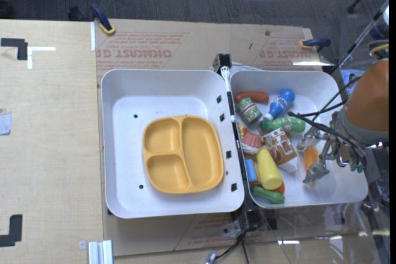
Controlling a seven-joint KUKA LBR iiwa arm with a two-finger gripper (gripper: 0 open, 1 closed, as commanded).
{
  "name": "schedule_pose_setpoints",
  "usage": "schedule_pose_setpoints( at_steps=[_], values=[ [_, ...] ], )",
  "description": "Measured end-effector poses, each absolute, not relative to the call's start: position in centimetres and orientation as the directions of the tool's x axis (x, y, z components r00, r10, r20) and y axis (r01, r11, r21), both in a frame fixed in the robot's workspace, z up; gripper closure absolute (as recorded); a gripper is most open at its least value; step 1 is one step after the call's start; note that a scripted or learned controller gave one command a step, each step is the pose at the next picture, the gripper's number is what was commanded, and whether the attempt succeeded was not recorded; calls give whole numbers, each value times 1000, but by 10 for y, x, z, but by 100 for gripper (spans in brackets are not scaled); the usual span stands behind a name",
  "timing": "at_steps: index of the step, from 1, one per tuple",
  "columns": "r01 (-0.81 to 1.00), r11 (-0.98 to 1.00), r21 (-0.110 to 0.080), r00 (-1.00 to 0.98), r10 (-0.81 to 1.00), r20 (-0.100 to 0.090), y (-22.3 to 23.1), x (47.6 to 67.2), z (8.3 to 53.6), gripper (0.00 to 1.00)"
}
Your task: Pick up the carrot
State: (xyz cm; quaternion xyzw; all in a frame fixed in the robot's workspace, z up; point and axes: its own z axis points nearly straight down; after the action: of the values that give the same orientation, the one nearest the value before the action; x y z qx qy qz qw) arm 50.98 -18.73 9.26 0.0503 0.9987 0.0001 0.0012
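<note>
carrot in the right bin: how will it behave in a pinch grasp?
The carrot looks like smooth moulded plastic, so probably rigid and light, but maybe slippery. Its tapered, rounded shape suggests it could squirt out or roll if pinched off-centre. It lies on bare bin floor beside the claw, apart from the toy pile, so neighbours shouldn't interfere.

Arm [371,99] is reaching in from the right, orange band above the wrist showing at the frame edge. Gripper [314,165] is pointing down over the right bin [334,191], fingers closing around a carrot [310,157].
</note>
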Motion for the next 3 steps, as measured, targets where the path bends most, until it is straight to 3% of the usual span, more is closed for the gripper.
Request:
schedule_pose_setpoints(
  at_steps=[1,2,3],
  values=[
    [96,995,-1,-995,96,-9,-187,513,103,100],
    [74,997,-1,-997,74,-3,-184,479,140,100],
    [73,997,-1,-997,73,-3,-183,480,140,0]
  ],
)
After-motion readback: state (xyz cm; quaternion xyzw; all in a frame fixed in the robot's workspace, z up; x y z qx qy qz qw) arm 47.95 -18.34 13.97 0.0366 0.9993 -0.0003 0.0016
